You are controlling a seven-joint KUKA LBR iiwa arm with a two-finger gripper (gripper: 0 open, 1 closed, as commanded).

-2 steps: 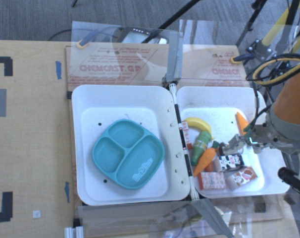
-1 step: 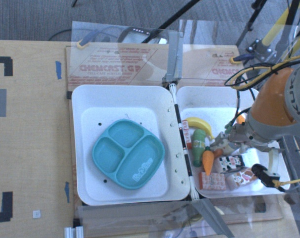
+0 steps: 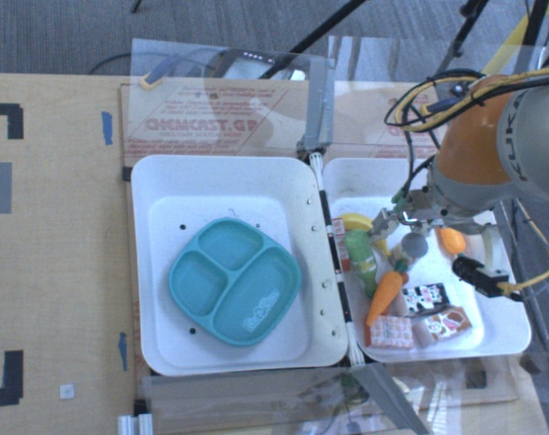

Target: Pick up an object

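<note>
Camera view, looking down at a slant. Bench [image 3: 57,243]: light wood, bearing two shallow white bins side by side. Left bin [image 3: 157,188]: holds one teal divided plate [image 3: 235,281] with three compartments, lying flat near the bin's middle. Right bin [image 3: 505,320]: holds a cluster of small items in its left and near part. Items, listed from the far side toward the near rim: a yellow piece [image 3: 356,221] against the left wall; a green bottle-like item [image 3: 360,254] just beside it; an orange carrot [image 3: 384,294] lying at a slant, its thick end up toward the gripper; a small orange round piece [image 3: 452,240] to the right of the gripper; a black-and-white patterned carton [image 3: 426,298] just right of the carrot; a pink-red packet [image 3: 391,332] and a brown-red packet [image 3: 447,323] side by side along the near rim. Arm [image 3: 519,143]: grey with an orange band, entering from the right and reaching down over the right bin. Gripper [image 3: 407,243]: low among the items, just above the carrot's upper end; whether its jaws are spread or pressed together cannot be told, and no item is seen between them.
</note>
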